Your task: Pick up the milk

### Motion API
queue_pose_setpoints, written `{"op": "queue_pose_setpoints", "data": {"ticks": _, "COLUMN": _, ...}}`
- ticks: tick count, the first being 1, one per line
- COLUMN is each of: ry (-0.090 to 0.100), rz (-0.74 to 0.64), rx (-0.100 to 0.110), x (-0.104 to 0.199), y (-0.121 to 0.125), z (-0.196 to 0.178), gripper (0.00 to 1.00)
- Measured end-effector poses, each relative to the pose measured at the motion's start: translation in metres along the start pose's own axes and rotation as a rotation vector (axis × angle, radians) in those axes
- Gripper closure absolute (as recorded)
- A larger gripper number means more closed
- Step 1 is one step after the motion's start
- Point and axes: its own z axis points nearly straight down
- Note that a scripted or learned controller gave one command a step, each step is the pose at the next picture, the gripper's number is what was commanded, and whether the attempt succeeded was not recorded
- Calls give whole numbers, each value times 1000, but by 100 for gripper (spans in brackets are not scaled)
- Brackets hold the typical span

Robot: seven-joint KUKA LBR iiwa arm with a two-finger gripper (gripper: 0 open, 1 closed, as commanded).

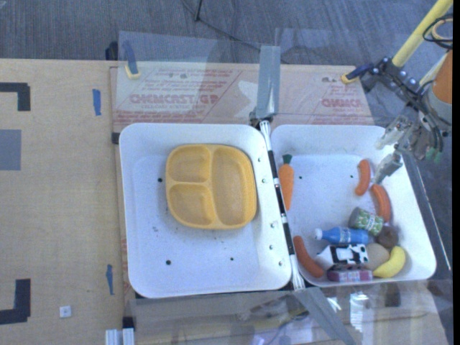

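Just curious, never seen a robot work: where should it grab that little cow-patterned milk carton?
Probably across the black-and-white milk carton's long sides, coming straight down. It lies on its side, crowded by the blue bottle above and yellow banana to its right, so a sideways approach looks blocked.

Black-and-white cow-patterned milk (350,254), yellow plate (210,186), orange carrot (287,183)

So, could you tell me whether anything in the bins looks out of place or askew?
Nothing looks spilled or damaged. The milk lies on its side in the right bin, crowded by a blue bottle and banana.
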Motion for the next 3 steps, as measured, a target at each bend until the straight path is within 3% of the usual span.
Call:
{"op": "queue_pose_setpoints", "data": {"ticks": 1, "ry": -1, "rz": -214, "rx": -2, "x": 12, "y": 77, "z": -80, "gripper": 0}}
{"op": "queue_pose_setpoints", "data": {"ticks": 2, "ry": 5, "rz": -429, "rx": -1, "x": 83, "y": 13, "z": 37, "gripper": 0}}
{"op": "queue_pose_setpoints", "data": {"ticks": 3, "ry": 1, "rz": -453, "rx": -3, "x": 70, "y": 130, "z": -1, "gripper": 0}}
